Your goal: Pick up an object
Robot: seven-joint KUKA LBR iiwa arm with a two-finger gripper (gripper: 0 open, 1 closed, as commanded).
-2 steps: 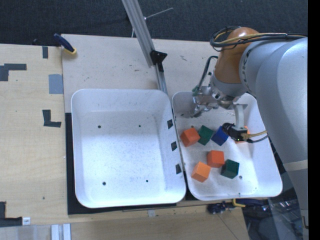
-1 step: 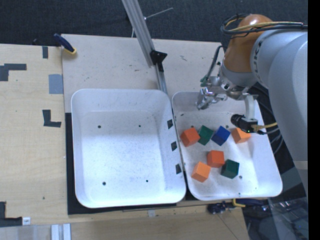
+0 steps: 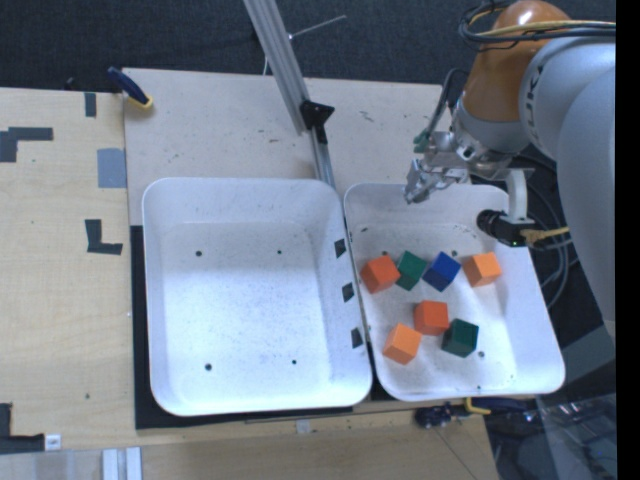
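We look down from one fixed camera above the bench, tilted at a slant, far enough back to take in both the left bin and the right bin, with the arm entering from our right.

We see a pale wooden bench with strips of grey tape at its left. Beyond its far edge lies dark carpeted floor. A slanted aluminium rail crosses from the far side. A blue-and-yellow clamp sits at the far left.
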